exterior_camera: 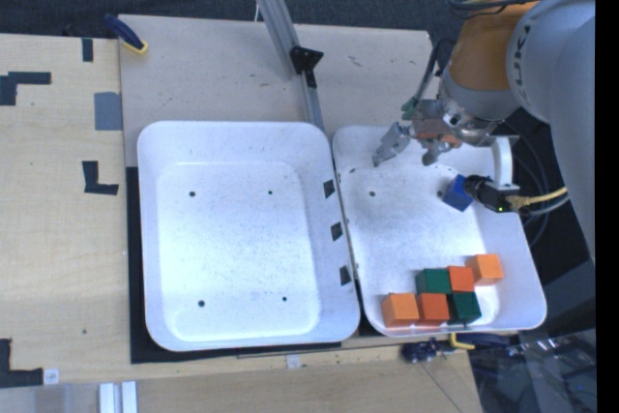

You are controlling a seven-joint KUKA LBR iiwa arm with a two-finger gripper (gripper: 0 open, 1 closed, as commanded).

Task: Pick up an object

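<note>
Claw (411, 150) hangs over the right bin's (406, 242) far end, blue block (456, 195) near.

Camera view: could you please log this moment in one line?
gripper: open, empty | over right bin, far end | orange and green blocks clustered at near end | blue block by right wall

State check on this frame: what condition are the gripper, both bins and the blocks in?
Two-finger gripper: open, nothing between its fingers, over the right bin's far end.
Right shallow white bin: holds all the blocks.
Blue block: loose, by that bin's right wall.
Orange and green blocks: clustered together at that bin's near end.
Left shallow white bin: lying flat beside the right one.
</note>
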